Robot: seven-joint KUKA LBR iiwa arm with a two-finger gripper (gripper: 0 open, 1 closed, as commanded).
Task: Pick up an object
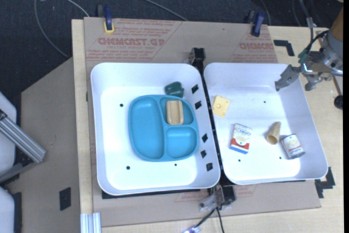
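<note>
While the gripper (286,78) is hanging over the right bin's (256,172) far corner, can't tell its grip, nothing's picked yet; cone (272,132), can (292,145), carton (240,138) are lying below.

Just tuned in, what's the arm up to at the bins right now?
The arm's gripper sits over the far right corner of the right bin, with nothing visibly held. That bin holds a yellow piece, a small carton, a tan cone and a small can. In the left bin, a blue divided tray carries a tan block, with a dark green object beside it.
</note>
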